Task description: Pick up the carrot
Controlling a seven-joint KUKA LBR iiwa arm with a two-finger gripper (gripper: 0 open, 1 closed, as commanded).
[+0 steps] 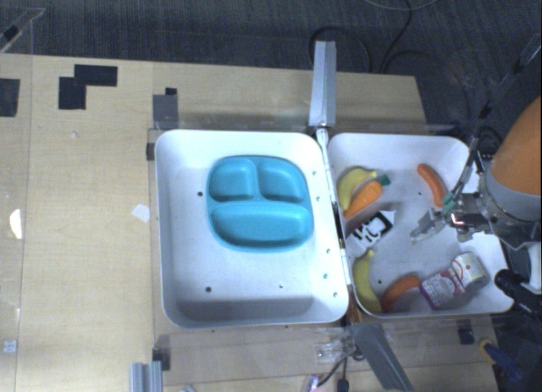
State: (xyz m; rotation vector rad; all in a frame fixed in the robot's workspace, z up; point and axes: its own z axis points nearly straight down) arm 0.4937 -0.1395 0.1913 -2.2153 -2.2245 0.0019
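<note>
The carrot (364, 198), orange with a small green top, lies in the upper left of the right bin (398, 141). It leans against a yellow banana (351, 182). My gripper (435, 219) hangs over the middle right of that bin, about a hand's width to the right of the carrot and apart from it. Nothing shows held in it. The grey arm with its orange band (518, 162) comes in from the right edge.
The right bin also holds a red sausage (431, 182), a black and white tag (370, 229), a second banana (364, 277), a reddish orange piece (400, 289) and a small carton (454, 278). A blue divided plate (258, 202) rests in the left bin (182, 238).
</note>
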